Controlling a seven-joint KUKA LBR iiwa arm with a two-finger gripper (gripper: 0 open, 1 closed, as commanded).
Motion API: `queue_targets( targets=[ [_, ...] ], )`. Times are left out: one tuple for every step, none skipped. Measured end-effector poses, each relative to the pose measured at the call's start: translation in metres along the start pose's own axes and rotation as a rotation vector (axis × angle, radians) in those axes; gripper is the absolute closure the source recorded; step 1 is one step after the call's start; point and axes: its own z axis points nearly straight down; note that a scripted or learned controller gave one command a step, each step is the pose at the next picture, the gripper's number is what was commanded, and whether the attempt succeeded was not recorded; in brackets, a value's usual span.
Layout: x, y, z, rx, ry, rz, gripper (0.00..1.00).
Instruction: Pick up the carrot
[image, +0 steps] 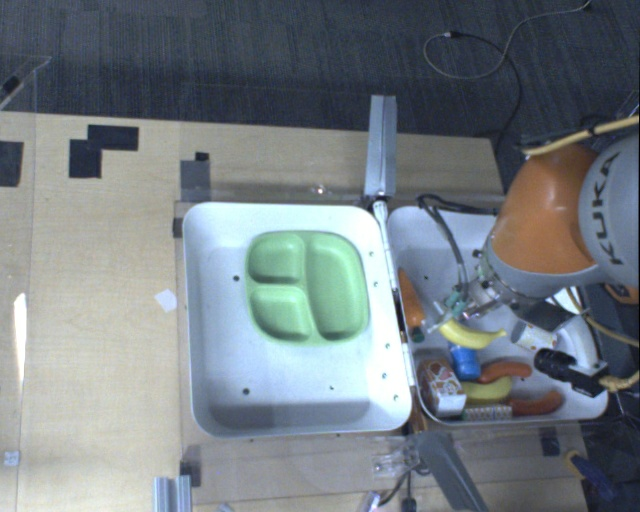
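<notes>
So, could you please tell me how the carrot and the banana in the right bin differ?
The carrot is orange; the banana is yellow. The carrot is straight and lies lengthwise along the bin's left wall, while the banana is curved and lies crosswise nearer the middle, just under the arm's wrist. The carrot lies by itself against the wall; the banana sits among other toy foods. Both are long, slim items lying flat in the same bin.

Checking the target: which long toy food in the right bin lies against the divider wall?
The orange carrot, lengthwise along the right bin's left wall; the banana and sausages sit farther right.
</notes>
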Motion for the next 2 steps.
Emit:
queue_targets(
  targets=[
    [0.017,-0.019,-0.073,-0.002,-0.001,0.297,1.00],
    [-0.015,0.006,-0.156,-0.003,-0.002,0.209,1.00]
  ],
)
